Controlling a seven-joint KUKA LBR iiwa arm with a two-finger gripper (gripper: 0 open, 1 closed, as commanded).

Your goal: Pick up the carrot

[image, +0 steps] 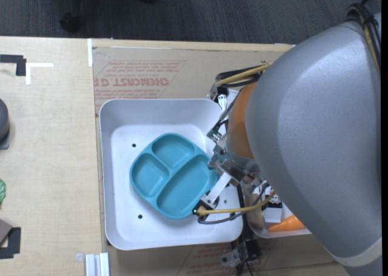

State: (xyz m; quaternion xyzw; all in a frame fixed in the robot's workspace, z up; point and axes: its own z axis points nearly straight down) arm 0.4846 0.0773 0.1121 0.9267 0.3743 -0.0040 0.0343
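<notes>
The big grey arm (321, 141) covered most of the right half of the view, and it hid nearly all of the right bin (257, 230), of which only a short piece of white rim showed near the bottom. The orange band (239, 126) of the arm was partly visible beside the grey body. The gripper (221, 168) was down at the border between the two bins, close to the right edge of the blue plate (173, 175), but it was mixed with cables and metal parts, so I could not tell if it was open or closed, or if it held something. The carrot (286, 223) appeared only as a small orange piece under the arm, in the right bin near the lower edge; the rest of it was hidden. The left bin (115, 147) was fully seen and held the plate with three compartments, lying at a slant. A yellow cable (233, 210) passed over the bin's right corner.
</notes>
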